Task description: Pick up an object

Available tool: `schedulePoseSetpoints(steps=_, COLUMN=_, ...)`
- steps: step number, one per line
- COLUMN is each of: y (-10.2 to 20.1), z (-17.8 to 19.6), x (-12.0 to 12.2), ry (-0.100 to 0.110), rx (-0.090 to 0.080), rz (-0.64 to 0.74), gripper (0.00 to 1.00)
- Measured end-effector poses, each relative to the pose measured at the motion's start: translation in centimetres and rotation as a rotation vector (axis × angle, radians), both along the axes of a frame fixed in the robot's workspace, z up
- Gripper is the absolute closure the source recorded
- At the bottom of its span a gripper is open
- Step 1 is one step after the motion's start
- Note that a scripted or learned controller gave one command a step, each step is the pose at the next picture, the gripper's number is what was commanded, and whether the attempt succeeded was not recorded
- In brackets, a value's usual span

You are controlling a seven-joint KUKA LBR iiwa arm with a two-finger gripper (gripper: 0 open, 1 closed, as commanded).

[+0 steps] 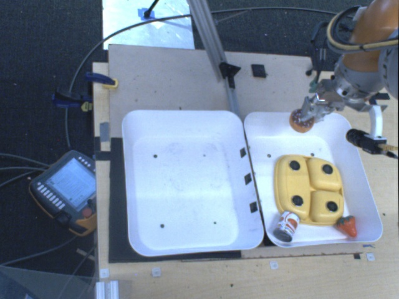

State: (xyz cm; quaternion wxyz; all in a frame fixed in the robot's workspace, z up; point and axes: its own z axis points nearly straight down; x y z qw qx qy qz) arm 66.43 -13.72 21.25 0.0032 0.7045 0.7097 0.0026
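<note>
Can (pixel 287 225) and carrot (pixel 348 225) sit near yellow tray (pixel 310 189); gripper (pixel 307 115) beyond it over brown disc (pixel 302 123), grip state cannot be made out.

arm (pixel 368 30) cut off at right edge, pincer (pixel 307 114) tips blurred over small brown object (pixel 302 123)

Overhead view of a tabletop (pixel 174 80) with two white bins. The gripper (pixel 307 116) sits over a small orange object (pixel 302 124) in the right bin (pixel 268 143), beside a yellow tray (pixel 310 189).
</note>
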Motion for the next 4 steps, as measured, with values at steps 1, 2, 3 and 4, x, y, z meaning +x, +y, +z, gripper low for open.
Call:
schedulePoseSetpoints(steps=1, y=0.0, z=3.4, x=0.1, ry=0.002, rx=0.0, rz=0.0, gripper=1.0)
schedulePoseSetpoints(steps=2, y=4.0, z=2.8, x=-2.4, ry=0.007, rx=0.002, rz=0.001, gripper=1.0)
schedulePoseSetpoints(steps=3, y=9.4, z=2.6, x=-3.5, ry=0.008, rx=0.003, rz=0.003, gripper=1.0)
schedulePoseSetpoints(steps=4, y=14.0, z=1.4, x=-5.6, ry=0.01, rx=0.003, rz=0.002, gripper=1.0)
